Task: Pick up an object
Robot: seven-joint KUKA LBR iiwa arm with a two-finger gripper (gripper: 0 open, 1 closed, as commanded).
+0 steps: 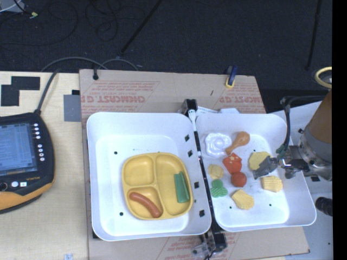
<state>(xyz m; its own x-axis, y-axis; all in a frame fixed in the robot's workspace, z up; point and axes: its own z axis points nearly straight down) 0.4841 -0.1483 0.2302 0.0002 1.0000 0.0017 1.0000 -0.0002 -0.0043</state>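
Over the right bin (297, 213), the tool (264, 168) hangs low, grip state unclear.

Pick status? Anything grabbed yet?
Done: the arm has reached into the right bin, with the gripper low among the toy food, beside the yellow piece. In hand: nothing visibly held. Left: the grasp and lift. The sausage and green piece sit on the yellow tray.

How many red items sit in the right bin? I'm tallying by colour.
2: a strawberry-like piece at the bin's middle, and a round tomato-like one just below it. Others may hide under the gripper.
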